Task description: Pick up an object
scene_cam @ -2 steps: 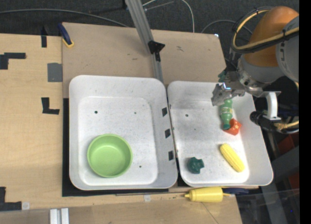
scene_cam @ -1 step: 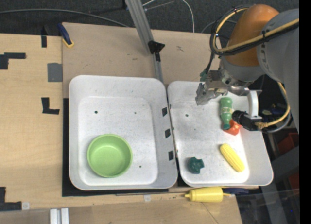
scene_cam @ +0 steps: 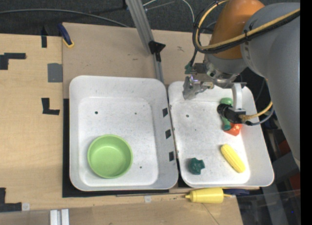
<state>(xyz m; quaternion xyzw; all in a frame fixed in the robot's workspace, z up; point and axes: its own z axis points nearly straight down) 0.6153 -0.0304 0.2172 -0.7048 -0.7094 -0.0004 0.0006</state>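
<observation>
The gripper (scene_cam: 195,88) hangs over the far left corner of the right bin (scene_cam: 210,121) with nothing between its fingers, and how far they are parted I cannot tell; to do this step well it should probably pick one free-lying piece, such as the yellow corn cob (scene_cam: 232,158) near the right wall, centre over it and straddle its narrow width before closing. Counted: two white bins, the left bin (scene_cam: 117,92) holding one green bowl (scene_cam: 110,156); the right holds one corn cob, one small dark green piece (scene_cam: 196,165) and one red-and-green piece (scene_cam: 230,117) partly behind cabling; one yellow handle-like object (scene_cam: 207,195) lies on the bench just beyond the near rim.
</observation>
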